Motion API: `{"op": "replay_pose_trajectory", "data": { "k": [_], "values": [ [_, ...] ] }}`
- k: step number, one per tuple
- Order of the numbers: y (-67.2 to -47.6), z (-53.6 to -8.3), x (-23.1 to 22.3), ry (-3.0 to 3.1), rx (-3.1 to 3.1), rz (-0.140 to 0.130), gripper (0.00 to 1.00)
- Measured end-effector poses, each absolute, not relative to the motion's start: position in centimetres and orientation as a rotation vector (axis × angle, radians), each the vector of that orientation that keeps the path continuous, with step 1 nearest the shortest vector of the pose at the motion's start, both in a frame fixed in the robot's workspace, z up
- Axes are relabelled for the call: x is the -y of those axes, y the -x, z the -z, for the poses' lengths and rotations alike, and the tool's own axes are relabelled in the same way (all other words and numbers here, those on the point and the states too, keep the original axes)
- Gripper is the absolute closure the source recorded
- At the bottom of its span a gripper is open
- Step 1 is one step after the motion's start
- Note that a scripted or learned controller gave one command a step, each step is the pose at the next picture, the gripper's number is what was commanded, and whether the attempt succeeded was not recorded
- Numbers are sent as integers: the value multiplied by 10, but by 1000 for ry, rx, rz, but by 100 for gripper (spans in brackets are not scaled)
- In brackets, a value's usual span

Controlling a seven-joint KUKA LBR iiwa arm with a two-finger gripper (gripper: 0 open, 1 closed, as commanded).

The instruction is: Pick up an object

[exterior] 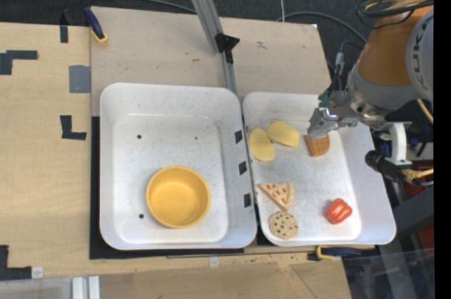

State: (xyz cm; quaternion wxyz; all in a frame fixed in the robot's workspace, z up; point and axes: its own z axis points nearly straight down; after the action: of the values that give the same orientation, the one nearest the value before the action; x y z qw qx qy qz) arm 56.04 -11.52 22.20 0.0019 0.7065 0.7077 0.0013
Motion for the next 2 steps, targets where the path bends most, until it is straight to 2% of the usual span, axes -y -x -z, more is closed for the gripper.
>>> {"op": "replay_pose_trajectory", "data": {
  "k": [1,2],
  "values": [
    [-561,-248,115,-2219,-2222,-2,100],
    [-566,-234,65,-2216,-2229,1,100]
  ]
}}
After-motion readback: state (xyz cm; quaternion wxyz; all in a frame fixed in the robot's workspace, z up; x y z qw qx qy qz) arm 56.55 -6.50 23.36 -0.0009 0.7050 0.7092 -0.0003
